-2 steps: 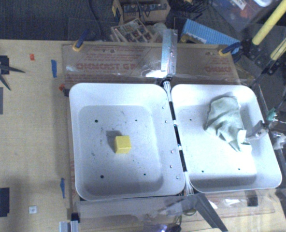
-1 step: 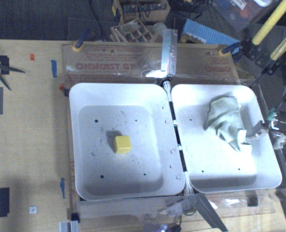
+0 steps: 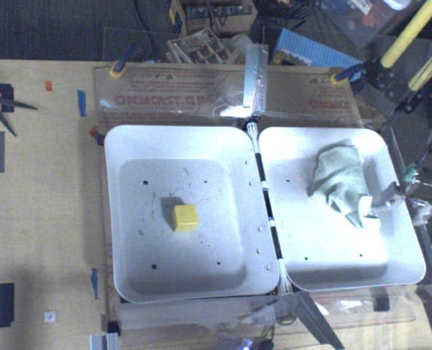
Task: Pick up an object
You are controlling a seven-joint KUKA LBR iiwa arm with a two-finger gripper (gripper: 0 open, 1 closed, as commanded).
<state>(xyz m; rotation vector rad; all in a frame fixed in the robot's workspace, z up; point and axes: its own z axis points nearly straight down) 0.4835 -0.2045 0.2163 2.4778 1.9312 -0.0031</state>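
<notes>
**Gripper parked at the right bin's edge**

Gripper sits low at the right bin's right rim, just beside a crumpled pale cloth; honestly can't tell how it stands. Nothing visibly held. Over in the left bin, a little yellow block lies near the middle, well apart from the gripper. Farther back, clear plastic sheeting runs behind both bins.

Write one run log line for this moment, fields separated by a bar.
left bin: yellow block | right bin: crumpled cloth | gripper: at cloth's right edge
</notes>
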